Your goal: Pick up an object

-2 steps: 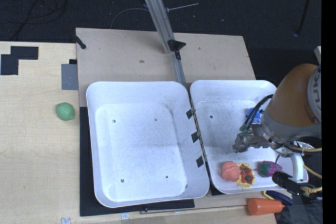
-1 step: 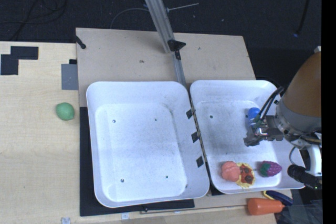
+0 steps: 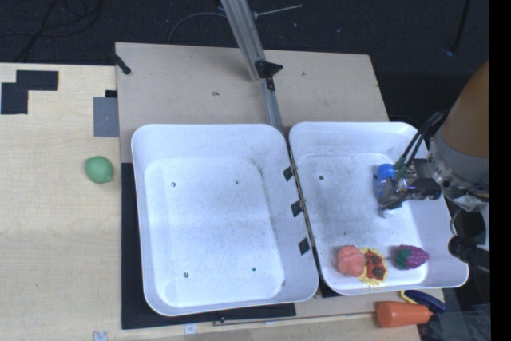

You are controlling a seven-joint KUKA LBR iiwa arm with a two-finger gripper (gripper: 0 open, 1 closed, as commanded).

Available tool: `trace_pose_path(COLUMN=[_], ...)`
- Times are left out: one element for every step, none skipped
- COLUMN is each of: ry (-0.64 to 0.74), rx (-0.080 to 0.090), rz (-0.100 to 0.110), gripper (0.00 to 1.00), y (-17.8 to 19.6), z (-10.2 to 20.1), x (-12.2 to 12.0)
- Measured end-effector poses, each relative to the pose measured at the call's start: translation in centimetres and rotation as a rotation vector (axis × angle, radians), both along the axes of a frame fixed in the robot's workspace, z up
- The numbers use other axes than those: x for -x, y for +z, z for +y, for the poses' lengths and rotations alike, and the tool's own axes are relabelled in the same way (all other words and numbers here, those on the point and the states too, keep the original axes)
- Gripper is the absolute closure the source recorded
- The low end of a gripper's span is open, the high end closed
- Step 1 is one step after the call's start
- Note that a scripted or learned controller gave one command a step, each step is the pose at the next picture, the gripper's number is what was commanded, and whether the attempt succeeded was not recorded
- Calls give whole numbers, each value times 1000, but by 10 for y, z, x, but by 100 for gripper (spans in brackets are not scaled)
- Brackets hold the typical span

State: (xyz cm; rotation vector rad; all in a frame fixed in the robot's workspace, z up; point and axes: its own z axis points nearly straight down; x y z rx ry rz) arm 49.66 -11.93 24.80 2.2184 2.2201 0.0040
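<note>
While the gripper (image 3: 389, 200) hovers at right-centre (grip unreadable), nothing looks lifted; the toys (image 3: 361, 262) lie lower right.

Even overhead light, slightly soft, dark surroundings.

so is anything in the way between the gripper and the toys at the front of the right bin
Nothing visible. The gripper hangs over the right bin, with bare white floor between it and the purple toy and pink toy at the front edge.

arm (image 3: 471, 132) cut by right edge, orange obj (image 3: 402, 313) (bottom) unclear
</note>
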Motion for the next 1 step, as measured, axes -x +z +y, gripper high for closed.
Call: trace_pose_path(ry=[3], rx=[-1], rz=[4], gripper=[100], y=[4], z=[50], x=[8])
